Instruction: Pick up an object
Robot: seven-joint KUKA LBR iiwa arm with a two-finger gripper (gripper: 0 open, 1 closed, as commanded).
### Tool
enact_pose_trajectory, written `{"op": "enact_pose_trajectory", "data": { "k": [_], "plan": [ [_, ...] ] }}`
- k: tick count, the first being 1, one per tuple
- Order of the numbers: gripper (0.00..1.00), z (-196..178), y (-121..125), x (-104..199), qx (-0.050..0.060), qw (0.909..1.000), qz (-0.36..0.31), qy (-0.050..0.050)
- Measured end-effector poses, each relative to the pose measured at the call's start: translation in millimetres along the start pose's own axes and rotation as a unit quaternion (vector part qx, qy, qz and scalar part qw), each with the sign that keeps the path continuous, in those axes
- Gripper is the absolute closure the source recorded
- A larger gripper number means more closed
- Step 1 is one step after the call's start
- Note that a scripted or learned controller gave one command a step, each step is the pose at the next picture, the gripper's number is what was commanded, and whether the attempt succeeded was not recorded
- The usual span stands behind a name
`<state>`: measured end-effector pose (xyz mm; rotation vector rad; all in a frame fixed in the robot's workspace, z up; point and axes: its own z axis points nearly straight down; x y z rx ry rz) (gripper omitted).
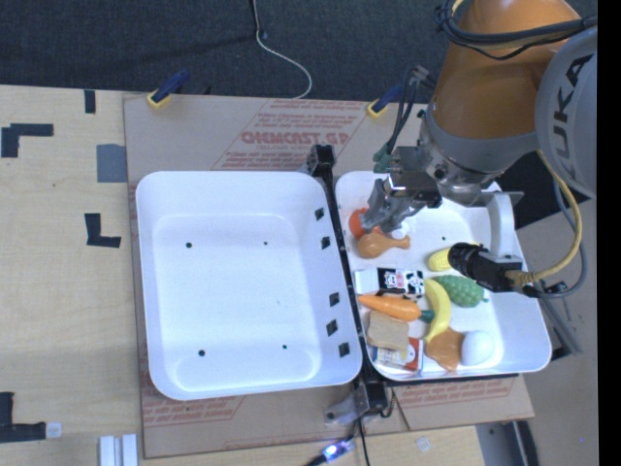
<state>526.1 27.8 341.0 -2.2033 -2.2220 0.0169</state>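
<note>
My gripper (386,219) hangs low over the upper left part of the right bin (529,343). Its fingers point down at a red-orange round toy (358,225) and a tan drumstick-shaped toy (378,246) just below it. The right bin also holds a carrot (390,307), a yellow banana (439,309), a green cob-like toy (459,289), a black-and-white card (402,281), a brown bread slice (388,333), a white egg (476,348) and an orange wedge (445,349). I see nothing lifted between the fingers.
The left bin (165,197) lies beside the right one, split from it by a black divider (330,250). A black cylindrical part with a cable (477,263) sticks out over the right bin. Blue-yellow clamps (167,87) hold the cardboard base.
</note>
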Motion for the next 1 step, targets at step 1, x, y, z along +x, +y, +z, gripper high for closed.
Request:
{"op": "enact_pose_trajectory", "data": {
  "k": [1],
  "plan": [
    [1.0, 82.1, -2.2, -14.9, -0.003, 1.0, 0.005, -0.001]
  ]
}}
